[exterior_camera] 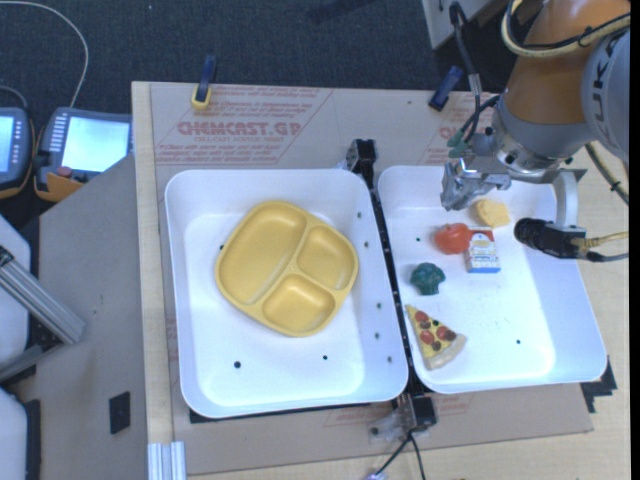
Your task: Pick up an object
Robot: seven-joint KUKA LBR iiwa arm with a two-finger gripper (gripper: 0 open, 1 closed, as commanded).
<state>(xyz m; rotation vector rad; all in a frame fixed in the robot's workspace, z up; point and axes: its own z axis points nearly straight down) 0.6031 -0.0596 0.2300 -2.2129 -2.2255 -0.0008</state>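
Note:
In the right bin point(560, 358) lie a red tomato-like piece point(452, 237), a yellow cheese-like chunk point(491, 212), a small white and blue carton point(483, 252), a green broccoli piece point(429, 277) and a pizza slice point(435, 335). My gripper point(460, 196) hangs over the back of that bin, just above and behind the red piece and left of the yellow chunk. Nothing shows between its fingers. Whether they are open or shut is not clear from this angle.
The left bin point(200, 358) holds a yellow divided plate point(287, 266). A black clamp point(361, 153) sits at the back between the bins. A black cable piece point(548, 236) hangs over the right bin's right side. Blue clips point(204, 80) mark the board's back edge.

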